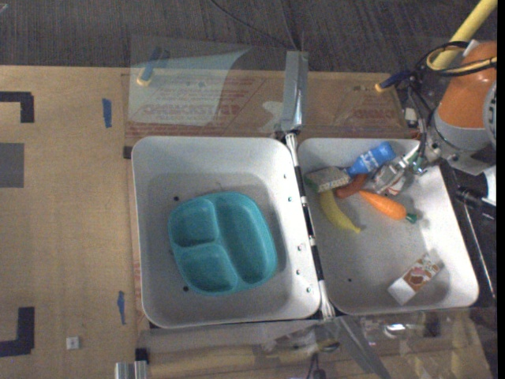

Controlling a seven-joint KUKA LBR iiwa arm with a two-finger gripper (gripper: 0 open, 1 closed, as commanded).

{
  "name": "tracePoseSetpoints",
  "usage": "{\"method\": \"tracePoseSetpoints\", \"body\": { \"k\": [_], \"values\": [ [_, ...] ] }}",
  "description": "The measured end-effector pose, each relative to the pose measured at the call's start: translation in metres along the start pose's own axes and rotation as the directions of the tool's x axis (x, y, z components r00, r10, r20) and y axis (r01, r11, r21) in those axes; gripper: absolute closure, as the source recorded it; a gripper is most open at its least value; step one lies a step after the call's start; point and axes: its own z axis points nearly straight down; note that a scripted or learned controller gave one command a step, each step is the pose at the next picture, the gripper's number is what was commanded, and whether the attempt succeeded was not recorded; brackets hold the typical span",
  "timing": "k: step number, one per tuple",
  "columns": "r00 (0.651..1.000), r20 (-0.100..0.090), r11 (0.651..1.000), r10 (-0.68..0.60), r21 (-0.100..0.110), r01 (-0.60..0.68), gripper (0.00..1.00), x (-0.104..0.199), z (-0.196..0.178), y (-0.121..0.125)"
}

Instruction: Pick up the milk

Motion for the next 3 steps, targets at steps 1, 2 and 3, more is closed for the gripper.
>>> {"method": "tracePoseSetpoints", "body": {
  "k": [1, 2, 3],
  "values": [
    [1.000, 0.005, 1.000, -0.003, -0.003, 0.003, 1.00, 0.000, -0.012, 0.002],
    [0.971, 0.007, 0.971, -0.239, -0.003, 0.239, 1.00, -0.007, -0.071, 0.012],
    [1.000, 0.000, 1.000, -0.028, 0.003, 0.028, 1.00, 0.007, -0.001, 0.013]
  ]
}}
